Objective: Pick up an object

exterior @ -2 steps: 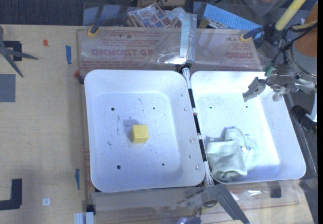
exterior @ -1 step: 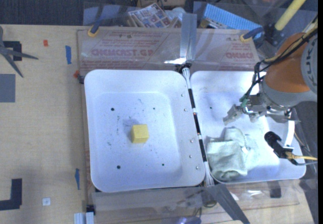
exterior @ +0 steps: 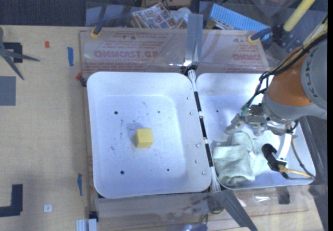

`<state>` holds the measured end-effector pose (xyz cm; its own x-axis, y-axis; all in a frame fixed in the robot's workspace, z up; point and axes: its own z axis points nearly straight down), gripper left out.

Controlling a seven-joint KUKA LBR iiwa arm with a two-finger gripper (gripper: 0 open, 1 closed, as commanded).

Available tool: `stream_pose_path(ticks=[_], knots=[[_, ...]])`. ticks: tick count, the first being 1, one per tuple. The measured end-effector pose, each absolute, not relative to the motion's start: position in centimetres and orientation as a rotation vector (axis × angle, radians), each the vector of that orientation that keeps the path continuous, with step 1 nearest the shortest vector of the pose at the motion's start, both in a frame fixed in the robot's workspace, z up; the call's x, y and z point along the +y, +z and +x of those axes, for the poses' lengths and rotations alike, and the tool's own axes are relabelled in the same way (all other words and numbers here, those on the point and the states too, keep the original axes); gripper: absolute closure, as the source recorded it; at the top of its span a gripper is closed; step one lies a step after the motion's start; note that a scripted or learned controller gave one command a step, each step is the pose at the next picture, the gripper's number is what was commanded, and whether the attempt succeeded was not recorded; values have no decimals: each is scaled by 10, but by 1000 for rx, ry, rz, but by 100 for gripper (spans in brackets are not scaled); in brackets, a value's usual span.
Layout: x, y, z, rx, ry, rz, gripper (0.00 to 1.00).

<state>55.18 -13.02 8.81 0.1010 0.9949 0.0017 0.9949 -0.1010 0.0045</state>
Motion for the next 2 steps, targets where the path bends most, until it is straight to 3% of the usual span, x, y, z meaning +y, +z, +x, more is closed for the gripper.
stream_pose_path(ticks=[1,2], knots=[[-104,89,542,2169,9,2265,0],[-97,181,575,2078,0,2354,0]])
